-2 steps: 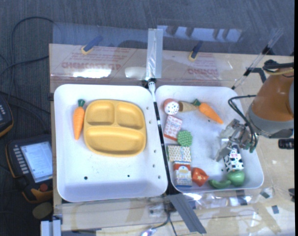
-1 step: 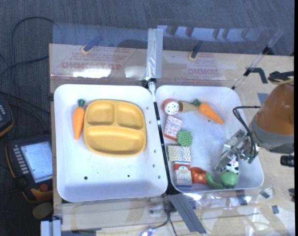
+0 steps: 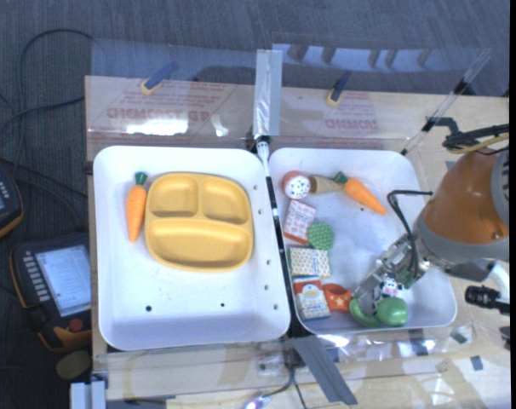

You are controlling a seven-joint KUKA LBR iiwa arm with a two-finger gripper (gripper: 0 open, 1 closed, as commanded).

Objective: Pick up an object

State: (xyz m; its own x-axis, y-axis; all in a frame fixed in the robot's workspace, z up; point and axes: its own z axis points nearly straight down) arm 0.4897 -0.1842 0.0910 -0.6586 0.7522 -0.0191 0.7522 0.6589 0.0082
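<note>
Bench: pale wood top under clear sheeting, on grey carpet; dark cables and two handheld screens lie left of the left bin.

Left bin: yellow divided tray, a carrot just beside the tray's left edge.

Right bin: second carrot, ice-cream cone toy, small printed packets, green vegetable toy at the near edge.

Arm: gripper low in the right bin, directly above the green vegetable toy. Finger spread and contact are too small and cluttered to judge; cannot tell.
</note>
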